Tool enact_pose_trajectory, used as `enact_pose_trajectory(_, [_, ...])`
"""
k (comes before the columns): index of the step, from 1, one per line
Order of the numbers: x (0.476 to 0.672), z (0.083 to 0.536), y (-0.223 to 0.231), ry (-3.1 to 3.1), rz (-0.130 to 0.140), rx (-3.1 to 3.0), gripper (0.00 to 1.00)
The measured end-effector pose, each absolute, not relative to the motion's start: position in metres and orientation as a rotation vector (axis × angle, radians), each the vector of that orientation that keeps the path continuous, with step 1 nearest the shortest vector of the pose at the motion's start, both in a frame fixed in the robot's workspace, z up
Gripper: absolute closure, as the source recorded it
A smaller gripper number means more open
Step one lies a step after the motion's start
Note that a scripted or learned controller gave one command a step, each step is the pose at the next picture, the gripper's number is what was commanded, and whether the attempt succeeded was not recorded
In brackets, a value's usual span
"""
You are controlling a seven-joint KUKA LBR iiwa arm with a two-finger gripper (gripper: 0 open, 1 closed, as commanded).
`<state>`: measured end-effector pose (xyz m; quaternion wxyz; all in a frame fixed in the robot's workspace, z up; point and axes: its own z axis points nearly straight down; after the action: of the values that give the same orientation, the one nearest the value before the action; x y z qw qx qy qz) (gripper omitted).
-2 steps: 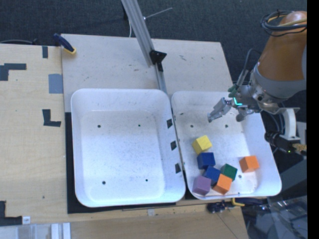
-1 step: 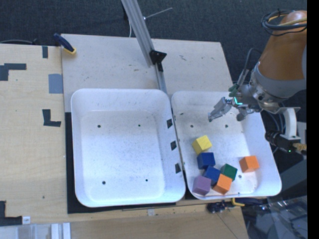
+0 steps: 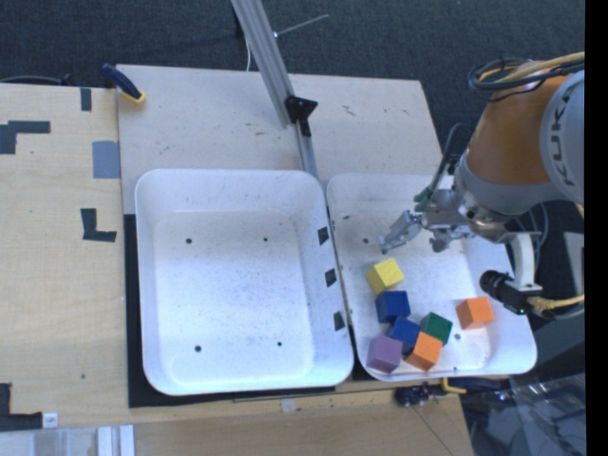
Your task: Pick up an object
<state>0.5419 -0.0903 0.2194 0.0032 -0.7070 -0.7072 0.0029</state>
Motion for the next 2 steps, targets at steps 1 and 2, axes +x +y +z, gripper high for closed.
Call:
enact_pose_trajectory(1, [0.538,0.155,-0.09,-2.217,0.01,-2.216,0.0])
enact_pose_trajectory(2, [0.532,0.091,-0.09,-2.218,0.009,-2.216,0.0])
